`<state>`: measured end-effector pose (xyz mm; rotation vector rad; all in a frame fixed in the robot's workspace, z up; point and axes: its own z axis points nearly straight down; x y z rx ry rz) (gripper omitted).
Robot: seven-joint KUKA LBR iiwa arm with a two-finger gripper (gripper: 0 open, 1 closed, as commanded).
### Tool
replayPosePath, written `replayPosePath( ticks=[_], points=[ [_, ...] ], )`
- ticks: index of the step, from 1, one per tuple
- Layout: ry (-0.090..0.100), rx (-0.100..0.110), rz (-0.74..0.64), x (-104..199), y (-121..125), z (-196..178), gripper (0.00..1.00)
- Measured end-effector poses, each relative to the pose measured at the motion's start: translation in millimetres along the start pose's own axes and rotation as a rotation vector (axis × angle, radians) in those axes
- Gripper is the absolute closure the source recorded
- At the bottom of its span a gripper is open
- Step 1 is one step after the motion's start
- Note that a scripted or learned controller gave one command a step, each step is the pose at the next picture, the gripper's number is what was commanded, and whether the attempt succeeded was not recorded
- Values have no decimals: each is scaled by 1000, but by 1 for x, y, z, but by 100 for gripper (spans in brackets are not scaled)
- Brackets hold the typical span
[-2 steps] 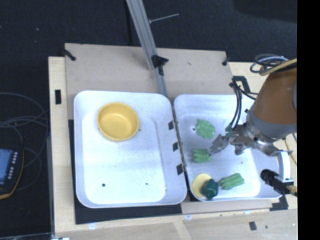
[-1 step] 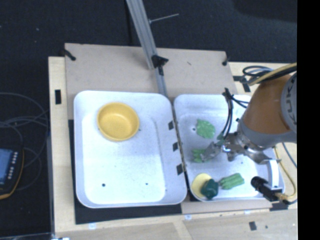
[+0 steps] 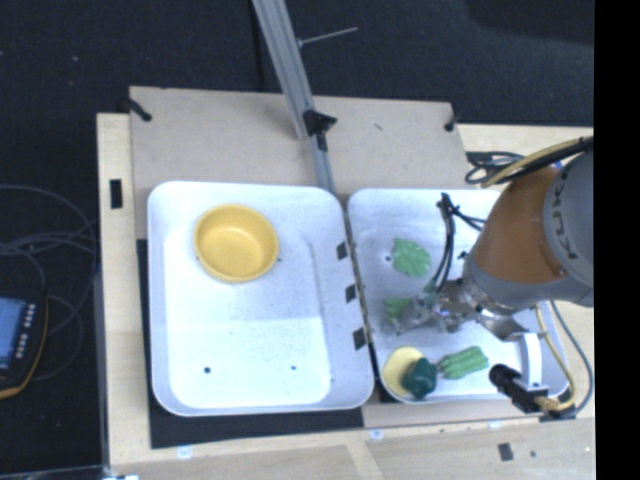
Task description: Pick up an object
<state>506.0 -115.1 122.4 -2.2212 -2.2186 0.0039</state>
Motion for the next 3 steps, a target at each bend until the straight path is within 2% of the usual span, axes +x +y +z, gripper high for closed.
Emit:
replayPosePath(
  ticks=[1, 2, 3],
  points=[
    [1, -5, 0, 0, 1, -12, 100],
    [0, -8, -1, 6, -5, -65, 100],
    [0, -8, -2, 8, -1, -108, 100]
  ],
)
